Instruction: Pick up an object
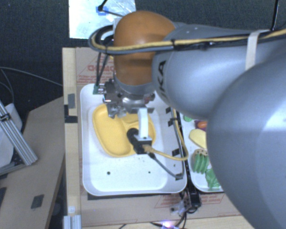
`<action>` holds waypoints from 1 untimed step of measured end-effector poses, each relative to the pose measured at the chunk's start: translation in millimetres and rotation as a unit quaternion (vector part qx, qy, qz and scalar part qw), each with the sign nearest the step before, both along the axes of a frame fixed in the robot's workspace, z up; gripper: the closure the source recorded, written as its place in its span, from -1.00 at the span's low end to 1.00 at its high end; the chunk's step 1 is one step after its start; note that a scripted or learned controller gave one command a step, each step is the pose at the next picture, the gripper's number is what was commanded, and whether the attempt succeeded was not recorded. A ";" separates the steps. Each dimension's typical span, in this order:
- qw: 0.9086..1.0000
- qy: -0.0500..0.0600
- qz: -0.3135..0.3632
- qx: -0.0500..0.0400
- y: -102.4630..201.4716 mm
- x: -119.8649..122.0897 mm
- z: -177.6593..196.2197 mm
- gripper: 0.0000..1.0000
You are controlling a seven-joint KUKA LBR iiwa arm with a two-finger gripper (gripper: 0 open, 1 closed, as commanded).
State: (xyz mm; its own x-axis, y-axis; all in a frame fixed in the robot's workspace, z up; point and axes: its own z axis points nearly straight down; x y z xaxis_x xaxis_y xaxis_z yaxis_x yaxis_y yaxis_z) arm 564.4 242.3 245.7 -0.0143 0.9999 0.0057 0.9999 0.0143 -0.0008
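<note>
The gripper (118, 109) is hanging over a yellow plastic dish (109, 138) lying in the left bin (128, 182); how wide it stands I cannot tell. The dish is looking light, stiff and slick, so its rim is likely the best hold.

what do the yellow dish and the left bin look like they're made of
The dish is probably moulded plastic: even yellow colour, soft rounded rim, dull sheen. The left bin looks like plastic too: plain white, smooth, with rounded corners, though painted metal can't be ruled out from this view.
</note>
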 end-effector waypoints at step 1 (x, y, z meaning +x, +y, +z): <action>1.000 0.004 -0.005 -0.004 -7.5 -82.4 -42.2 1.00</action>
State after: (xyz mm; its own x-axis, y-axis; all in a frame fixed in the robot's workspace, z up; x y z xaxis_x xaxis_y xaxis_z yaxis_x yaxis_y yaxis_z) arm 481.9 234.8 203.5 -0.0041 1.0000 -0.0016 0.9999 0.0040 -0.0094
